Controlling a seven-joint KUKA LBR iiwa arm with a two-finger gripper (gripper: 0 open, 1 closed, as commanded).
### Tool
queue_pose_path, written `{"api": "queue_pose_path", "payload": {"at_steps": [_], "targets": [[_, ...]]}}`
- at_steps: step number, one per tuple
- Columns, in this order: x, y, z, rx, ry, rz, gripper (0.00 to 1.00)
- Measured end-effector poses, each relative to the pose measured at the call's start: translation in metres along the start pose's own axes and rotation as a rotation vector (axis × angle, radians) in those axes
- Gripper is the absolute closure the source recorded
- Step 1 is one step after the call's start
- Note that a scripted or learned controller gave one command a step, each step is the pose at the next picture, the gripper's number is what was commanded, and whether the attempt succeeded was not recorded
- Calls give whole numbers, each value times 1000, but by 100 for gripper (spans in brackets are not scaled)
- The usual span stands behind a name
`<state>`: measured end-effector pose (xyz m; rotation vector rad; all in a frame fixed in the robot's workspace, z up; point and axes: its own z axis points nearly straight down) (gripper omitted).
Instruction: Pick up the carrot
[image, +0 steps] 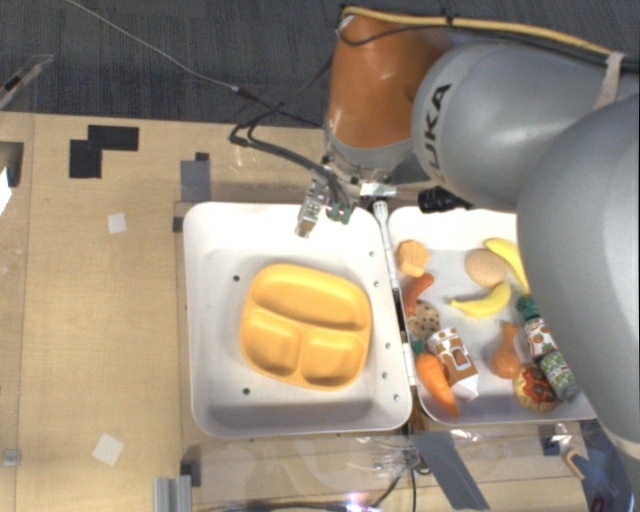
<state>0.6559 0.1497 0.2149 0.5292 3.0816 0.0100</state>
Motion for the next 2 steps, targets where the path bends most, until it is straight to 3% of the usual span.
{"api": "queue_pose_path", "payload": {"at_steps": [1,2], "targets": [[78,15,90,6,11,95,100],[88,61,27,-1,4,-43,100]]}}
